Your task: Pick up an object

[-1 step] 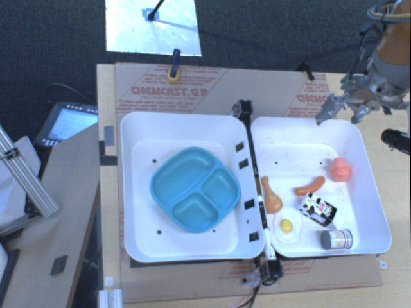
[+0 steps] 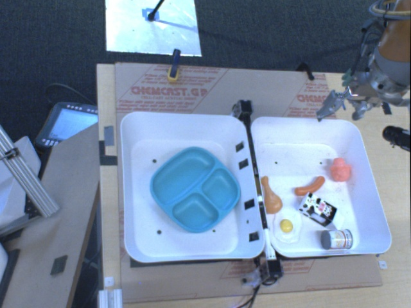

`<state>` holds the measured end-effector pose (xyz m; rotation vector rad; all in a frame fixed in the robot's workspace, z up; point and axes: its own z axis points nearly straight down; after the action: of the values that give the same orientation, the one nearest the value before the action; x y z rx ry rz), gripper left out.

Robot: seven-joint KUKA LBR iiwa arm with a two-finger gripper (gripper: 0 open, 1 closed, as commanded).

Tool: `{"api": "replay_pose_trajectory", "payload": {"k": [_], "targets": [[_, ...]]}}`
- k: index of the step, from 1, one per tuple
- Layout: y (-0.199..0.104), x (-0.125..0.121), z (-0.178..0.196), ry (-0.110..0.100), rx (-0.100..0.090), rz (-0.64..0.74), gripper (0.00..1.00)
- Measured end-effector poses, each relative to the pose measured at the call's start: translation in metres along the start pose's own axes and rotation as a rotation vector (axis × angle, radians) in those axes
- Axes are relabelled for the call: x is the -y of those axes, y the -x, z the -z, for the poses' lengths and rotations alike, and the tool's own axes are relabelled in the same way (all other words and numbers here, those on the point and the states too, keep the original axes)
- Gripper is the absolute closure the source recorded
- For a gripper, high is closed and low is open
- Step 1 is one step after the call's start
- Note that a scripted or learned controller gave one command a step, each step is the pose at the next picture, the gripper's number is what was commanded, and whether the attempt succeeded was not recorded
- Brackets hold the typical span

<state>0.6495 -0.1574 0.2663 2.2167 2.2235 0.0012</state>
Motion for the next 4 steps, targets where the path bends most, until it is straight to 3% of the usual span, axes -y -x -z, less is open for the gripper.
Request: {"api": "replay_pose_trajectory", "payload": {"k": [3,4], "targets": [[0.005,-0.014,-0.159,-0.003,-0.001,-0.001,0.0],[0.005,-0.016,-0.145,0.004,0.001,0.001,1.0]]}}
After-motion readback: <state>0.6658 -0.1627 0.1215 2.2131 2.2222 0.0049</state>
